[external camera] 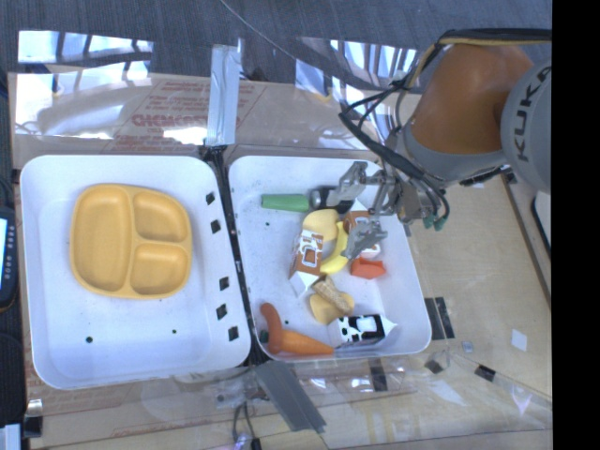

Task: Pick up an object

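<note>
The bins [56, 345] look like smooth white plastic, the tray [131, 242] matt yellow plastic (slightly shiny), and the backboard [141, 111] is brown cardboard.

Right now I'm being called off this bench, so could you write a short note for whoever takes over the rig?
Gripper: low over the right bin, above the pile; nothing seen between its fingers.
Things: green stick, banana, red block, carrot and black-and-white toy all lie in the right bin. Yellow divided plate sits in the left bin.
Done: arm is over the pile.
Left: grasp one object and lift it.
</note>
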Controlling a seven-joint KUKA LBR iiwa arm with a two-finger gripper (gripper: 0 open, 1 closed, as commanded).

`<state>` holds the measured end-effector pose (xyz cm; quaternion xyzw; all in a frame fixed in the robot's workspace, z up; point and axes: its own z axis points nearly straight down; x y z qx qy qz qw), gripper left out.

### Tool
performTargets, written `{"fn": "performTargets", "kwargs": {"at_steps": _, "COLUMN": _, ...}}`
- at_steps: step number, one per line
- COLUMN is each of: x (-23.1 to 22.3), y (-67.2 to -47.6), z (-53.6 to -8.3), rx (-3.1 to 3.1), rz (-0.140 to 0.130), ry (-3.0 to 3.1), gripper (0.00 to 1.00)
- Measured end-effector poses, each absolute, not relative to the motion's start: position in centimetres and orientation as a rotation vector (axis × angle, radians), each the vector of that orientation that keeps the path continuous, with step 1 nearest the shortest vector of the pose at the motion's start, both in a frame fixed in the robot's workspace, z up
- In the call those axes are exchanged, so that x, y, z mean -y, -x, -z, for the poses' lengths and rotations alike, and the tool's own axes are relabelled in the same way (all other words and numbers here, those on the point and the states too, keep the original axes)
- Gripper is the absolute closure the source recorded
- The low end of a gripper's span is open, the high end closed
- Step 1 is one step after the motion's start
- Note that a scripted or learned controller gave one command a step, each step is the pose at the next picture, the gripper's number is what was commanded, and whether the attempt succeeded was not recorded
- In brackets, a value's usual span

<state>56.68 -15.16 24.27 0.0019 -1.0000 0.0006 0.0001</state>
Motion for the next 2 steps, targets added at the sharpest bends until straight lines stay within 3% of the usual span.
{"fn": "performTargets", "kwargs": {"at_steps": 1, "x": 10.6, "y": -54.7, "z": -9.1, "rx": 3.142, "rz": 0.001, "ry": -0.009, "gripper": 0.00}}
{"fn": "performTargets", "kwargs": {"at_steps": 2, "x": 14.5, "y": -53.9, "z": -11.3, "rx": 3.114, "rz": -0.002, "ry": -0.446, "gripper": 0.00}}
